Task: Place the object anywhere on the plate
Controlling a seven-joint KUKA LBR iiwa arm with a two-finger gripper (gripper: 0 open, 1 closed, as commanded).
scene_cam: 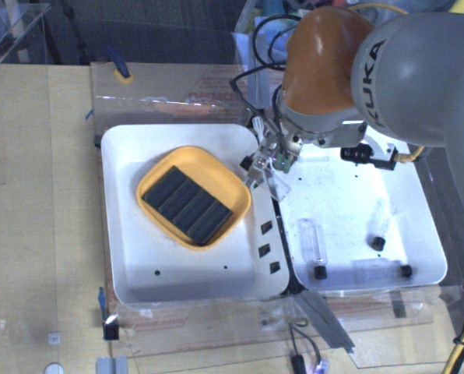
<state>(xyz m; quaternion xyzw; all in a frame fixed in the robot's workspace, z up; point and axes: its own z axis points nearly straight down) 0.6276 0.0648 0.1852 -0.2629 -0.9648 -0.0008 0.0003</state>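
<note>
One dark ridged object (187,203) already lies on your yellow plate (232,189); claw (265,167) state: can't tell

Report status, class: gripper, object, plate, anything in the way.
Gripper over the bins' shared rim, beside yellow plate. Dark ridged object lies on plate. Path clear.
</note>
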